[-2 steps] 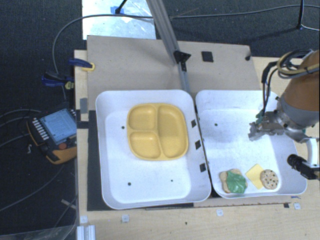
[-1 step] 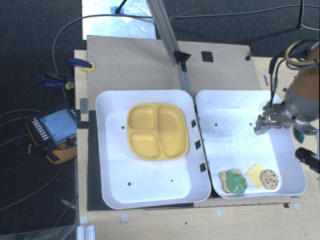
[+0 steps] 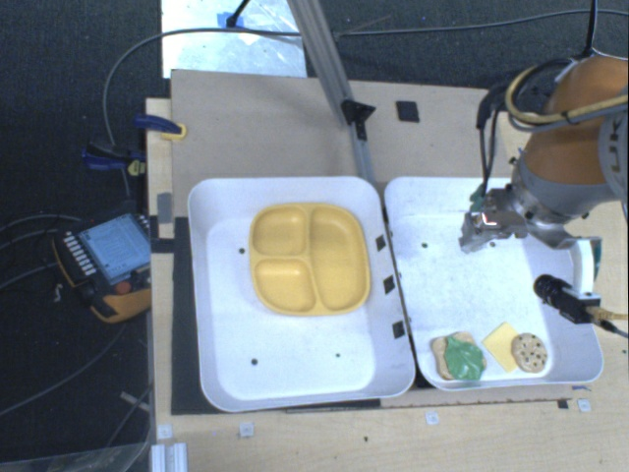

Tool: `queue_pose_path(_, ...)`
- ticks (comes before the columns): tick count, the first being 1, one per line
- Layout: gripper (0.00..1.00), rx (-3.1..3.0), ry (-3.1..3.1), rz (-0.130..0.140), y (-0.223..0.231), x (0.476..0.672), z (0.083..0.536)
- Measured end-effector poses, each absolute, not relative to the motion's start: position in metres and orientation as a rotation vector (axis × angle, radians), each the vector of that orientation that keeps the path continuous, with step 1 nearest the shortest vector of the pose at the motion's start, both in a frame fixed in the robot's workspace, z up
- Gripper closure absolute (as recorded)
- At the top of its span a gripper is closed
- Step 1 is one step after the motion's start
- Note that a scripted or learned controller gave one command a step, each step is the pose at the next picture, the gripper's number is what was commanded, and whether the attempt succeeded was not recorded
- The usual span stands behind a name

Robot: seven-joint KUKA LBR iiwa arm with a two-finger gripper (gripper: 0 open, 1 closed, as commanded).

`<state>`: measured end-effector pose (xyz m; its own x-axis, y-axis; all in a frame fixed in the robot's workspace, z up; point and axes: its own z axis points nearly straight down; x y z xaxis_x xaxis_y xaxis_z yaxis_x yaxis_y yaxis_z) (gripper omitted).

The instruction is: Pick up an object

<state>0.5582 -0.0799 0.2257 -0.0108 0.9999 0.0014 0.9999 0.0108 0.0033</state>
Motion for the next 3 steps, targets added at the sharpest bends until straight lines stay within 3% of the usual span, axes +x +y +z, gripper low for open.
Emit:
queue_pose_path(1, 1.0, 2.21, 2.233, 0.003, -0.03, 0.56, 0.225)
queue_pose_path(3, 1.0, 2.21, 2.232, 0.006, 0.061, 0.588, 0.237)
